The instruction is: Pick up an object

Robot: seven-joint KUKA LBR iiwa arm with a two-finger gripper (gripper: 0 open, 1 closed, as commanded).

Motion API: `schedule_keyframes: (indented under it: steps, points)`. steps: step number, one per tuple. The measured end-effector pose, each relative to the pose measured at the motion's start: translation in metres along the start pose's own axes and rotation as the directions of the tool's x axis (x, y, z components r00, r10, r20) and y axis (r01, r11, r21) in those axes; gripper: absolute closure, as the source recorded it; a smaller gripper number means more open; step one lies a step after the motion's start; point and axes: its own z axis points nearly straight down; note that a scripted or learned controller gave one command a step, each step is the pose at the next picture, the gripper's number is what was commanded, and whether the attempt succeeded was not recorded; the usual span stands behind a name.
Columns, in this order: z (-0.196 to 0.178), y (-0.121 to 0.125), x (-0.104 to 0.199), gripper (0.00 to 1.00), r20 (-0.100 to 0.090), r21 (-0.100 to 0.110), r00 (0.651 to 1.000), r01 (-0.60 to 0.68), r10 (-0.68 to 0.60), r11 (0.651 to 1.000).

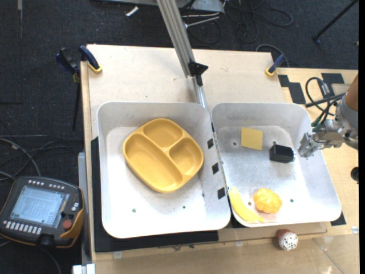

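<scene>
Tool [311, 144] at the right wall of the right shallow white bin [319, 170], reaching in from the right, low over the bin's right edge. Cannot tell from this view whether apart or together; nothing seen clamped.

Nearest candidate: small black blocky object [281, 153], just beside the tool, directly to its left in the view, resting on the bin floor. Long axis roughly left-right, slightly tilted, so pointing about toward the tool. Likely target on proximity alone — a judgement, not a certainty.

Other options in the same bin: flat pale-yellow square piece [252, 138], further left and slightly up from the black object; round yellow-orange lumpy fruit-like object [267, 200] near the bin's front edge, touching or just beside a yellow curved banana-like piece [242, 207] at the front-left corner. Both well apart from the tool.

Left shallow white bin [114, 210] carrying a yellow three-compartment plastic tray [163, 154]; far from the tool.

Small white speckled ball [288, 240] on the wooden tabletop [142, 73], outside the bins, in front of the right one.

No readable brands, labels or writing on any object; teach pendant [37, 207] screen at lower left too small to read.
</scene>
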Motion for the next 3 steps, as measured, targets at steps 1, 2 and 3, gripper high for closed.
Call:
schedule_keyframes:
  steps: [1, 2, 3]
  points:
    - [-0.012, 0.006, 0.050, 1.00, -0.003, -0.001, 1.000, 0.005, -0.005, 1.000]
    - [-0.008, 0.018, 0.097, 1.00, -0.002, 0.000, 1.000, 0.005, -0.005, 1.000]
    - [0.000, 0.026, 0.148, 1.00, -0.003, 0.002, 1.000, 0.005, -0.005, 1.000]
